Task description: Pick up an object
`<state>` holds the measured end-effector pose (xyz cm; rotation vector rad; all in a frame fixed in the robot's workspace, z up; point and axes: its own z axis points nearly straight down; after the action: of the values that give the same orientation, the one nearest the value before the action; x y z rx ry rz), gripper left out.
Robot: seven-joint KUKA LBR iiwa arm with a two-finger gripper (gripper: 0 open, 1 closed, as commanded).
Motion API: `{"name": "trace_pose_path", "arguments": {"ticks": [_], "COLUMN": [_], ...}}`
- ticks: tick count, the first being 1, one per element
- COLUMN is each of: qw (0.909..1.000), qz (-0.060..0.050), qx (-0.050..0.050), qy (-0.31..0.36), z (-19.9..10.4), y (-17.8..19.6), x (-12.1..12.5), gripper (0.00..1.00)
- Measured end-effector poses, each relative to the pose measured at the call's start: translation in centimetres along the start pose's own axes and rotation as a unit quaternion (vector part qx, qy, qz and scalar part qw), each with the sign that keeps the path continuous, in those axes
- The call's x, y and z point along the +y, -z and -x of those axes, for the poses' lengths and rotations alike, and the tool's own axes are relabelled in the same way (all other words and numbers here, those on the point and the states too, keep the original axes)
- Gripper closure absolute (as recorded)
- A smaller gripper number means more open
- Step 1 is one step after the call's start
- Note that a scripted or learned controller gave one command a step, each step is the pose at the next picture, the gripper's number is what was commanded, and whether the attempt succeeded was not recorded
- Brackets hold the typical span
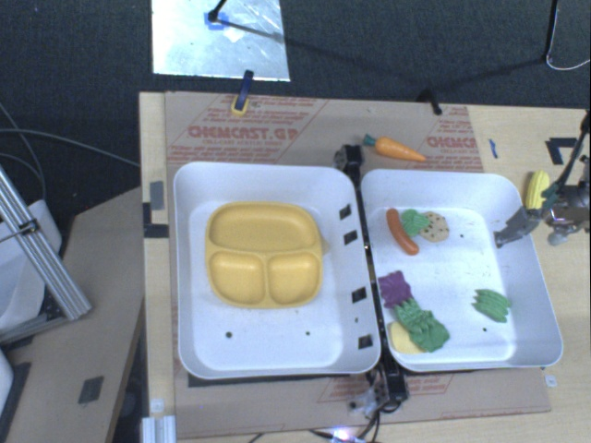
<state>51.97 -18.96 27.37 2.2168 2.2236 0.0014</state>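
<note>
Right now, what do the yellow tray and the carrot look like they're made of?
The yellow tray looks like moulded plastic, matte: one even colour, rounded rims, three pressed compartments. The carrot, lying outside the bins, looks like toy plastic or rubber: flat orange body, solid green tip, no natural texture. Too small to tell which.

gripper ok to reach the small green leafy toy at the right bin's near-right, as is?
Probably yes. The gripper hangs at the right white bin's right rim, and the small green leafy toy lies apart from the other toys, with bare bin floor between them.
</note>
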Motion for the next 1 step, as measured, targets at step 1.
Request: {"name": "trace_pose_path", "arguments": {"ticks": [1], "qw": [1.0000], "qz": [-0.006], "qx": [0.002], "qy": [-0.001], "z": [1.64], "y": [-15.64], "x": [1.49], "gripper": [0.00]}}
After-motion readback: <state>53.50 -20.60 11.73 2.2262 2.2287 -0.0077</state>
